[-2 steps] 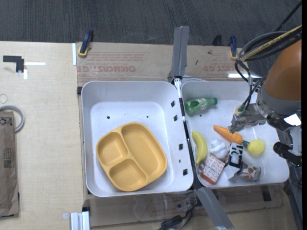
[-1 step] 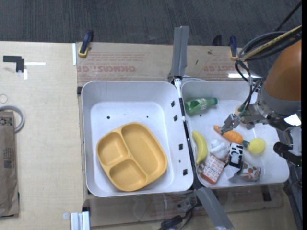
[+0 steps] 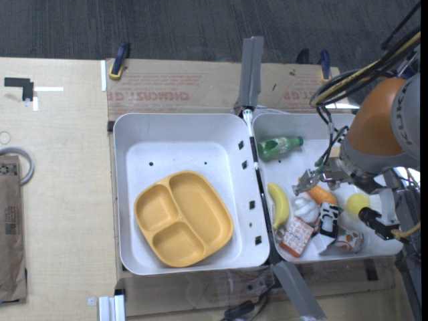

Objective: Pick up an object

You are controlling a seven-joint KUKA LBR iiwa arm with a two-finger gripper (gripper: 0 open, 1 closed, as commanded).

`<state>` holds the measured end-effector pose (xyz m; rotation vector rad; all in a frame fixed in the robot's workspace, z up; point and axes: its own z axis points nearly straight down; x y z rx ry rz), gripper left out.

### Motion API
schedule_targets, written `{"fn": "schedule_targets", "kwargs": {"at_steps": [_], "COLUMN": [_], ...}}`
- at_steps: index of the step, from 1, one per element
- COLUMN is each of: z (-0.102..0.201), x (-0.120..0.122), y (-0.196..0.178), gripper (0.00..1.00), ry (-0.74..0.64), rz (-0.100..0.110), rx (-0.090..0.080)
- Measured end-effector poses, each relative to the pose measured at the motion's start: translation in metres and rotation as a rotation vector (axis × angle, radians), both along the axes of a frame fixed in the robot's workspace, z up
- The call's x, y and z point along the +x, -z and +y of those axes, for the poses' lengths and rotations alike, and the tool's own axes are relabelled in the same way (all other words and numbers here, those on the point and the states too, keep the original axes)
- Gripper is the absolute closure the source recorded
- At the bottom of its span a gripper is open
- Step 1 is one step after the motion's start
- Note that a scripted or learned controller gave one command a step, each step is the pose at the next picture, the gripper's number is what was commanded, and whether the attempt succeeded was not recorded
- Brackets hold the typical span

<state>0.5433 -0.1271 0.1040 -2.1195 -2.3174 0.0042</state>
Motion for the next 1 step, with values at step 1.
{"fn": "schedule_targets", "kwargs": {"at_steps": [1], "z": [-0.0009], "x": [0.0103], "y": [0.0125], "gripper": [0.0], "ry": [-0.062], "rz": [-0.002], "rx": [0.0]}}
